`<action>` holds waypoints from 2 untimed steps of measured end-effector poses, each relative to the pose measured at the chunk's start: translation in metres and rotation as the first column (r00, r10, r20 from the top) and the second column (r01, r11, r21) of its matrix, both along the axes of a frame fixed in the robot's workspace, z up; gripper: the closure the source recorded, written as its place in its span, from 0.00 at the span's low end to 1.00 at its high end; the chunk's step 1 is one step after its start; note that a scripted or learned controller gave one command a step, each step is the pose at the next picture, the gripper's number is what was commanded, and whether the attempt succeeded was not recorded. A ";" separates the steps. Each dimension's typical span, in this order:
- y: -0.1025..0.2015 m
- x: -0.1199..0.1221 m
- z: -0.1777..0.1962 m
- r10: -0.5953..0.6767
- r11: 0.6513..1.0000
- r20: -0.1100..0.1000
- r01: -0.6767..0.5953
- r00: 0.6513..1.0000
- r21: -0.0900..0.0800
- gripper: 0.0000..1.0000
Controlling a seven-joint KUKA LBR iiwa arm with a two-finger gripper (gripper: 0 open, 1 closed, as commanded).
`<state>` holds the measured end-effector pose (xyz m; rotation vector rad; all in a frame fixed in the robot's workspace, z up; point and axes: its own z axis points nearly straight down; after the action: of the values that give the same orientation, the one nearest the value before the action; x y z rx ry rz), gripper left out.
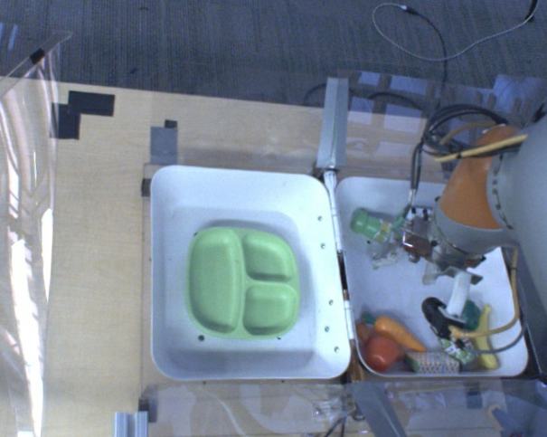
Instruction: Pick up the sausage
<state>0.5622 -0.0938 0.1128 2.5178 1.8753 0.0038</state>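
Note:
My gripper hangs over the upper middle of the right bin, below the orange band of the arm. A small reddish-brown piece shows at the gripper's tip; I cannot tell whether it is the sausage or part of the hand. Just left of the gripper lies a green bottle-like item, with a clear plastic piece under it. The wrist hides the bin floor beneath it.
Along the right bin's front edge lie an orange carrot, a red tomato, a grey-green ribbed item and a yellow piece. The left bin holds a green divided plate.

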 end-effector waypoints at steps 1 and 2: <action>-0.027 -0.061 -0.024 -0.195 0.981 0.011 0.195 0.981 0.002 0.00; 0.004 -0.071 -0.023 -0.162 0.987 0.014 0.162 0.987 -0.001 0.00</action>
<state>0.4917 -0.0900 0.0896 2.6535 1.6585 0.0183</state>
